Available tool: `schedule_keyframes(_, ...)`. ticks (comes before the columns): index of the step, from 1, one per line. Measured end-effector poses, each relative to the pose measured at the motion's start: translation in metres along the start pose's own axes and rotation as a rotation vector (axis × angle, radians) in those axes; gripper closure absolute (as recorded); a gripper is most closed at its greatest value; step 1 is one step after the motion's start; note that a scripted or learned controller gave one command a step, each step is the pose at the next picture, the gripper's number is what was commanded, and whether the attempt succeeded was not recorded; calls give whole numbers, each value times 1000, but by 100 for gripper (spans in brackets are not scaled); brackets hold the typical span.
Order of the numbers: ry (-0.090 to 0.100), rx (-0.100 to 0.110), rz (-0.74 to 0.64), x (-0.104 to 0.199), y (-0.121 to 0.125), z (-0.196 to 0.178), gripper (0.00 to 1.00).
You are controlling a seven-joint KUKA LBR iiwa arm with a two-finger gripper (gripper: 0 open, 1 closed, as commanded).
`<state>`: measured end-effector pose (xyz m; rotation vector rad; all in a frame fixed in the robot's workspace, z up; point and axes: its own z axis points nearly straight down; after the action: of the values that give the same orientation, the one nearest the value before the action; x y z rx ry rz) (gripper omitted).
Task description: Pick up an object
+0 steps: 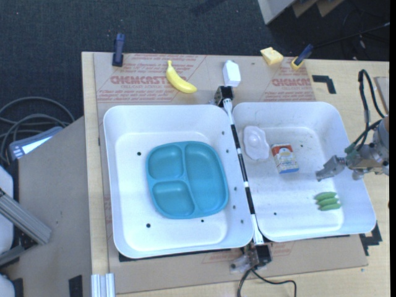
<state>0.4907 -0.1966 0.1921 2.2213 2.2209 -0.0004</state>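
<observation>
The right bin (pixel 346 228) holds three things. A small carton (pixel 285 159) with a red and white label lies near the middle. A pale, translucent white object (pixel 255 142) rests to its left, close to the divider. A green pea pod (pixel 327 200) lies toward the front right. My gripper (pixel 339 164) reaches in over the bin's right rim, above the pea pod and to the right of the carton. It touches none of them and nothing is seen in its grasp.
The left bin (pixel 124 166) holds a teal divided plate (pixel 185 179). A yellow banana (pixel 179 79), a white block (pixel 231 73) and a yellow wedge (pixel 271 55) lie on the board behind the bins. Cables hang at the right edge.
</observation>
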Motion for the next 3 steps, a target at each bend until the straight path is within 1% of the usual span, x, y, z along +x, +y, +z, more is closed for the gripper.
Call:
schedule_keyframes(1,0,0,1,-11,-10,108,0)
schedule_keyframes(2,-1,-2,1,-11,-10,98,100)
schedule_keyframes(3,-2,-4,2,-11,-9,88,100)
